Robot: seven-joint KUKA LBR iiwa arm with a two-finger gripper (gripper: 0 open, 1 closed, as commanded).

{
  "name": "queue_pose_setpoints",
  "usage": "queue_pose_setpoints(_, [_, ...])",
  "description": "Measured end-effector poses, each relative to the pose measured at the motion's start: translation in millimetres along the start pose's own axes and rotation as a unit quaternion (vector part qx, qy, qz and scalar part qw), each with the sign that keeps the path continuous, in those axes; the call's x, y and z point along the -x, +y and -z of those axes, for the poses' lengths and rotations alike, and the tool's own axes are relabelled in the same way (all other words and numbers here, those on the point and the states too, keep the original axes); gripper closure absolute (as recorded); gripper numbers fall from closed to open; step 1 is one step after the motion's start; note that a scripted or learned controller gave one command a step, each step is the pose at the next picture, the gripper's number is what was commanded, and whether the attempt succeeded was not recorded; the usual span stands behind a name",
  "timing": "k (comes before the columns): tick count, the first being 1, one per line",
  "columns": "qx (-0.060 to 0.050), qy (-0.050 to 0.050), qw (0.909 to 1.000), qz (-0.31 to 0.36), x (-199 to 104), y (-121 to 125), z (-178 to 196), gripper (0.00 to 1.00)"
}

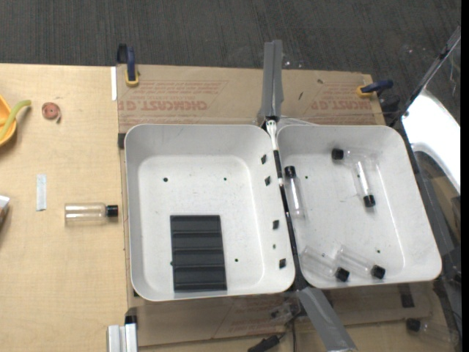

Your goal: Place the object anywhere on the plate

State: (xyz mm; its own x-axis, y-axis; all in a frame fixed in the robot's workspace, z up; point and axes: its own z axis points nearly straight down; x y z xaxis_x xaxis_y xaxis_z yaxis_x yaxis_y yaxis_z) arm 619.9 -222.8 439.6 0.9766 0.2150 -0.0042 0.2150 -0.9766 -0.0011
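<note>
black plate (pixel 198 253) in L bin (pixel 146 196), clear vials (pixel 364 183) in R bin (pixel 410 196)

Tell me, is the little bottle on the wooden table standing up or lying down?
Lying down. The clear bottle rests on its side on the wooden table, black cap pointing toward the left bin.

yellow object (pixel 6 119) cut off by left edge; identity unclear.

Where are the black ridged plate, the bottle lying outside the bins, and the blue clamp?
black ridged plate (pixel 197 253), camera view, centre of its ribbed top.
bottle outside the bins (pixel 89 212), camera view, middle of its clear body.
blue clamp (pixel 124 56), camera view, its blue handle.
</note>
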Motion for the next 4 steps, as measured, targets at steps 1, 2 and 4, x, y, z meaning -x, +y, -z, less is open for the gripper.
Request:
queue_pose_setpoints(1, [0.000, 0.001, 1.0000, -0.008, -38.9, -30.7, 0.3, 0.00])
queue_pose_setpoints(2, [0.000, 0.000, 1.0000, -0.008, 25.9, -7.3, 0.7, 0.00])
queue_pose_setpoints(4, [-0.001, -0.001, 1.0000, -0.002, 6.6, -1.7, 0.0, 0.00])
